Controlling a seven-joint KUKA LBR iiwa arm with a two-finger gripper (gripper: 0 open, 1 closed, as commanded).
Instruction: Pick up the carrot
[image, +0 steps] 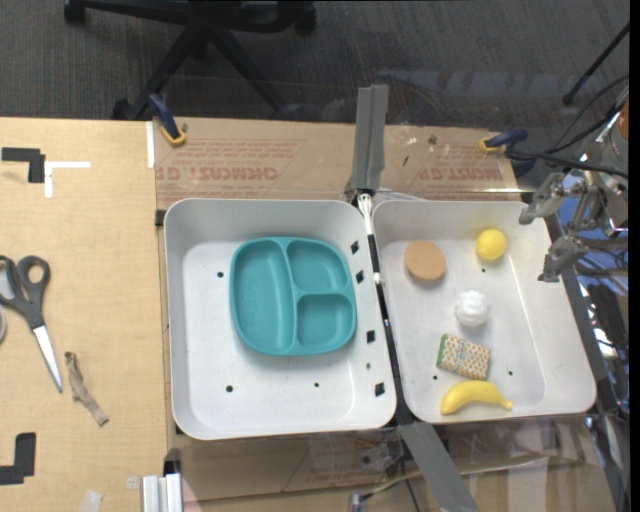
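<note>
Hanging at the right rim of the right bin (560, 380), the claw (553, 232) sits among cables and metal parts at the edge of the view. Whether it is wide or narrow cannot be told, and nothing can be seen held in it.

The right bin has five things in it. An orange-tan disc (425, 261) lies near the back left, and a small yellow lemon (491, 245) lies to its right, closest to the claw but apart from it. A white lump (472, 307) lies near the middle. In front of that is a speckled flat block (464, 354), and a banana (474, 398) lies just beside the block, near the front wall. Which of these is the carrot cannot be told for sure; the orange-tan disc comes nearest in colour, and it is well apart from the claw.

The left bin (195, 330) holds a teal plate (294, 296) with three sections, lying flat. Both bins rest on brown cardboard (250, 160). On the wooden board to the left lies a pair of scissors (32, 310).
</note>
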